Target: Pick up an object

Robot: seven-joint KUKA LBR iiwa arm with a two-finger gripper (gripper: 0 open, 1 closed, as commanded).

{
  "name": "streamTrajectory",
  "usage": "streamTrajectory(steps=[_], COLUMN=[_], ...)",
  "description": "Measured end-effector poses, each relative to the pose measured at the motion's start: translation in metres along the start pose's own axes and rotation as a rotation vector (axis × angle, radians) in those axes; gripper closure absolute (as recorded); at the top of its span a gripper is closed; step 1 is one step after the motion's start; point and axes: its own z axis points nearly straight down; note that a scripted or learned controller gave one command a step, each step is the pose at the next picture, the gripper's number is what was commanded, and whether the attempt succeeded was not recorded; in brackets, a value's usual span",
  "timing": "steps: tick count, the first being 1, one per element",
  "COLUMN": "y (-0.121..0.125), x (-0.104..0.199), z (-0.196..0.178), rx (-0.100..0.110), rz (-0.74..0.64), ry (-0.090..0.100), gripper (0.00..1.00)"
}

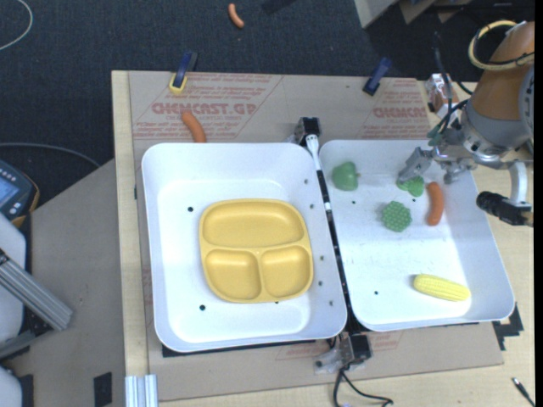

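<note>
My gripper (427,175) is low over the far right part of the right bin (475,253), open, its grey fingers (409,170) spread apart. A small green piece (414,186) lies right at the tip of the left finger, not clearly between the two. An orange sausage-shaped toy (434,203) lies just below the gripper. A green broccoli-like toy (396,216) sits a little to the left of it. A green pepper (344,175) rests near the bin's far left corner. A yellow corn cob (441,287) lies near the front.
The left bin (170,227) holds a yellow divided plate (254,248). An orange sausage (194,126) lies on the cardboard behind that bin, and another (236,14) on the dark floor. Blue clamps (181,72) grip the board's far edge.
</note>
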Motion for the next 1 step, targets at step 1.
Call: streamTrajectory(steps=[1], y=[0.0029], x=[-0.0002], z=[0.0404], rx=[-0.012], rz=[-0.003], ry=[-0.005], gripper=[0.00])
